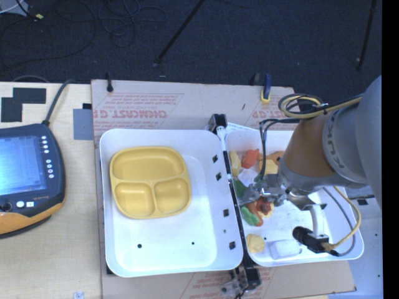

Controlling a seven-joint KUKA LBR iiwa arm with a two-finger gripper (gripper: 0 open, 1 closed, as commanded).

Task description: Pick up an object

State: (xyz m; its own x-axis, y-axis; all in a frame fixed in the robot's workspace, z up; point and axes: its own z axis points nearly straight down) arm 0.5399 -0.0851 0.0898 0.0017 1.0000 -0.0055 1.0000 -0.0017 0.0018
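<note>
While the arm (324, 151) is reaching in from the right, the hand (259, 195) is sitting low in the right bin (346, 245), over a heap of small toys (252, 213) near the divider. Can't tell how its grip is standing; the wrist is hiding it. An orange piece (250, 157) and a yellow piece (254, 242) are lying close by. A yellow divided tray (149, 180) is resting in the left bin (162, 248). A control tablet (25, 176) is lying on the desk (62, 254), far left.
</note>
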